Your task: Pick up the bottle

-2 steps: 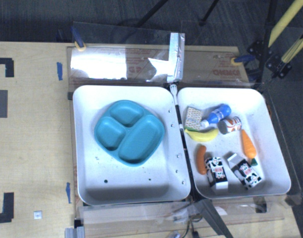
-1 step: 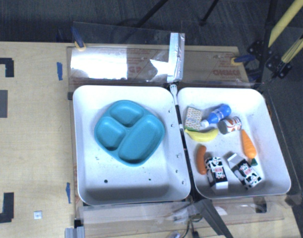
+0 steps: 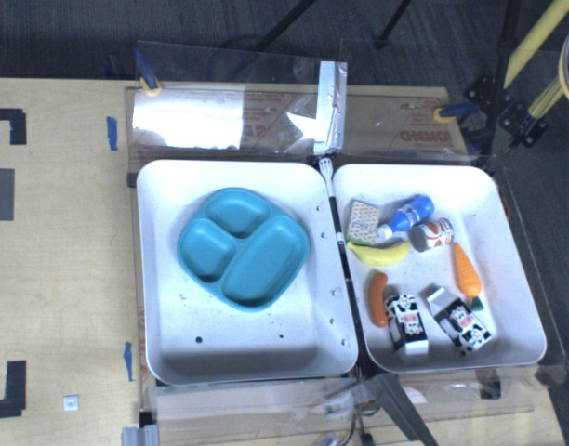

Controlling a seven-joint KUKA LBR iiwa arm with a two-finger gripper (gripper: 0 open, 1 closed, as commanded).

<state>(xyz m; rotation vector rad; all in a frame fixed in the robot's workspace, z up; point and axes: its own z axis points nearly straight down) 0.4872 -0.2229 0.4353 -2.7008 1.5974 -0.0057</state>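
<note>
The bottle (image 3: 408,215) is small and blue with a white cap. It lies on its side in the upper middle of the right bin (image 3: 517,249), cap pointing down-left. Its cap end touches a yellow banana (image 3: 377,253), and a small can (image 3: 431,235) lies against its lower right side. A square waffle-patterned cracker (image 3: 363,218) sits just to its left.
The right bin also holds an orange carrot (image 3: 467,272), a second carrot (image 3: 377,298), and two black-and-white cartons (image 3: 408,322) (image 3: 464,322). In the left bin (image 3: 164,323) rests a blue divided plate (image 3: 244,246). A clear panel (image 3: 238,110) stands behind the bins.
</note>
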